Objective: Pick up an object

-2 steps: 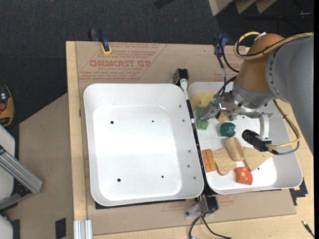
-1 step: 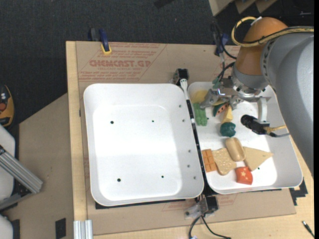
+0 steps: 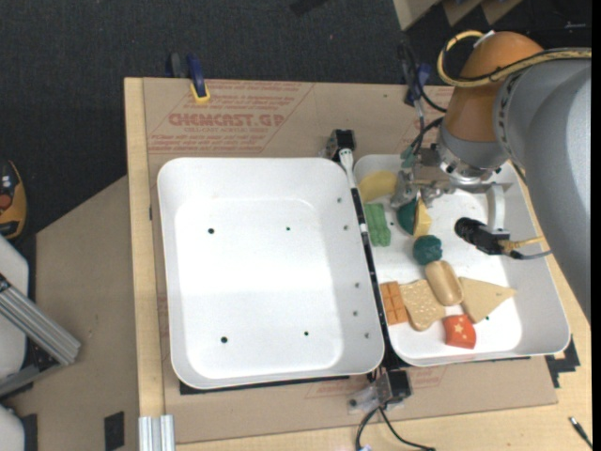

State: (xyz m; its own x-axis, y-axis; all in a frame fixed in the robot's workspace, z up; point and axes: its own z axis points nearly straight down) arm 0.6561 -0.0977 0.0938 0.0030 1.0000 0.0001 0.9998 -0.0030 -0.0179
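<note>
Tool [image 3: 413,194] low over right bin [image 3: 540,332] | grip state cannot be told | teal piece [image 3: 406,217] just beneath tool, touching yellow piece [image 3: 423,220] | best: centre on teal piece, descend straight, avoid green block [image 3: 377,224] beside the tool

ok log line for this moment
phase: reach | gripper: low over upper teal piece, right bin | hold: unconfirmed | green block: alongside

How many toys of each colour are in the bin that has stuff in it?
Yellow: 2 (yellow lump, yellow bit)
Green: 3 (green block, dark green ball, dark green bit)
Tan: 3 (tan roll, tan slice, tan wedge)
Orange: 1 (orange square)
Red: 1 (red piece)
Total: 10, if the two bits are separate toys.
</note>
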